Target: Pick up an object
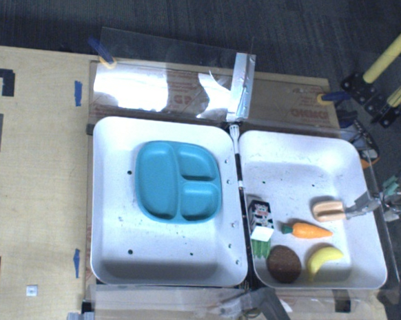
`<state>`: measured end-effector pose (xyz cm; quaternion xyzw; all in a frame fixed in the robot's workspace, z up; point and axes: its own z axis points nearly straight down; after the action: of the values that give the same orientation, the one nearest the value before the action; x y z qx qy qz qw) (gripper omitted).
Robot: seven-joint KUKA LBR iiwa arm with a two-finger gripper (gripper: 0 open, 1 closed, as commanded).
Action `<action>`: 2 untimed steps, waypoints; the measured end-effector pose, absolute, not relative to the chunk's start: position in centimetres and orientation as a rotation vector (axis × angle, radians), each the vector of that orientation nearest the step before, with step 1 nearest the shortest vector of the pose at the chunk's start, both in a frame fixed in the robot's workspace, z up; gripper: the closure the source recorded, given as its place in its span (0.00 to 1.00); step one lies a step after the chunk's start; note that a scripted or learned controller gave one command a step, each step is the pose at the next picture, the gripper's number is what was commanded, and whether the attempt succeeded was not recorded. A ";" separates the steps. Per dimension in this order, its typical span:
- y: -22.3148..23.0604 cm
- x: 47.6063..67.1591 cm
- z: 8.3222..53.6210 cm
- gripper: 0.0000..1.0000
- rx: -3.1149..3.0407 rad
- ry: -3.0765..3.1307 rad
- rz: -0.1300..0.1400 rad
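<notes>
Jaws are too blurry to tell; gripper (358, 206) touches the hot dog (328, 209), arm cut off.

My left bin (109, 183) carries a blue divided plate (179, 181), lying flat near its middle, three compartments facing up. Behind both bins a clear plastic sheet (165, 77) stands upright and throws back a bright glare, with a strip of blue tape (78, 93) just beside its left end. Black L-shaped marks (5, 82) sit on the pale bench (26, 177) far left.
</notes>
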<state>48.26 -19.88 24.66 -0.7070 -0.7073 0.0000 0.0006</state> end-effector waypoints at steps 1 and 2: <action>-18.6 48.8 25.7 0.00 -2.224 -2.223 -0.003; -14.0 53.2 14.5 0.00 -2.288 -2.138 0.009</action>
<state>53.21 -14.02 14.46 -0.7306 -0.6828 0.0028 0.0050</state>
